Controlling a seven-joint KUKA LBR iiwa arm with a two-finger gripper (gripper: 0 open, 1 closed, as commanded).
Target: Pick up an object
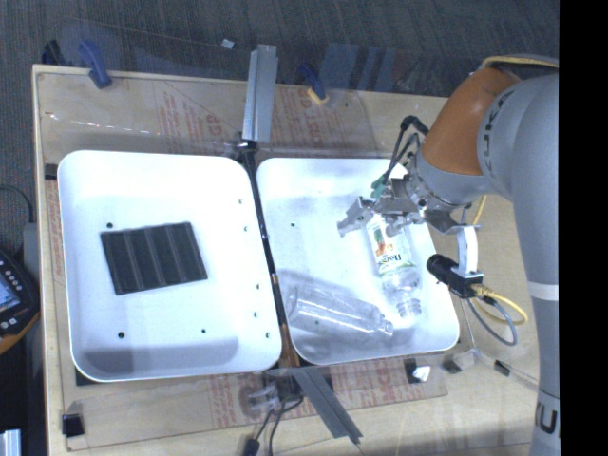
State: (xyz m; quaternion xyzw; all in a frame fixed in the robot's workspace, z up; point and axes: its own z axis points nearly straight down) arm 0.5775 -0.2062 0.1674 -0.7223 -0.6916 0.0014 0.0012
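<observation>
In the right bin (285, 198) a clear plastic bottle with a white and orange label (393, 259) lies with its cap toward the near right corner. A second clear bottle (337, 312) lies flat along the bin's near wall. My gripper (385, 212) hangs over the far end of the labelled bottle. It is open, with one grey finger (351, 217) spread out to the left of the bottle. I cannot tell whether the fingers touch the bottle.
The left bin (76, 188) holds a dark ribbed rectangular pad (154, 256). A metal bar (258, 93) stands at the far end of the divider between the bins. A cable (499, 312) loops beside the right bin's right wall.
</observation>
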